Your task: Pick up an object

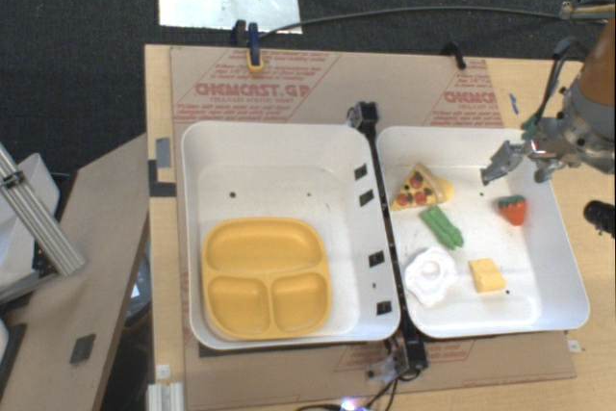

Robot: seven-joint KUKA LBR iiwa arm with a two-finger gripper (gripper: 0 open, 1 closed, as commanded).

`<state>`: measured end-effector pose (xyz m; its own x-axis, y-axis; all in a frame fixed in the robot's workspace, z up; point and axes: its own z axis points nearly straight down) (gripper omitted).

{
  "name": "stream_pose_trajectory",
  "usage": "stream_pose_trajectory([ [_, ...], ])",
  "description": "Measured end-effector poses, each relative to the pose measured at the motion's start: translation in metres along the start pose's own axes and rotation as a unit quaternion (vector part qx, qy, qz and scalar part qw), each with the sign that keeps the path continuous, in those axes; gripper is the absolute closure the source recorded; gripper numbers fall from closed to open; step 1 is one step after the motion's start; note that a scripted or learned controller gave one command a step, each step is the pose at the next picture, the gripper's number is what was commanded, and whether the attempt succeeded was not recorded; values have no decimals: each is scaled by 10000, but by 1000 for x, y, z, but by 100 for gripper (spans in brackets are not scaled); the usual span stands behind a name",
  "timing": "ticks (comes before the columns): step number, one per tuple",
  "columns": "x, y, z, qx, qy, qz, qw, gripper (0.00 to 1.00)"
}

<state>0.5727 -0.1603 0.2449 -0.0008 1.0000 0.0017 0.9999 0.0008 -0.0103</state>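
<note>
5 toy foods, 1 tray

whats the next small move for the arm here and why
Probably lower toward the strawberry. The gripper hangs above the right bin with nothing between its fingers, and the strawberry is the nearest toy, lying just below it and apart from the pizza slice and green bean.

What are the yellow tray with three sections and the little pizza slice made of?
The yellow divided tray looks like smooth moulded plastic: one even colour, rounded edges, soft sheen. The small pizza slice seems to be a plastic toy, with flat painted red dots, though it is too small to be sure.
</note>
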Motion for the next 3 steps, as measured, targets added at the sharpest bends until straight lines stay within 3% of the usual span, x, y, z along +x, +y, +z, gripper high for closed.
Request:
stream_pose_trajectory([
  [1,0,2,-7,-57,-10,-14,10000,0],
  [3,3,10,79,-46,-8,2,10000,0],
])
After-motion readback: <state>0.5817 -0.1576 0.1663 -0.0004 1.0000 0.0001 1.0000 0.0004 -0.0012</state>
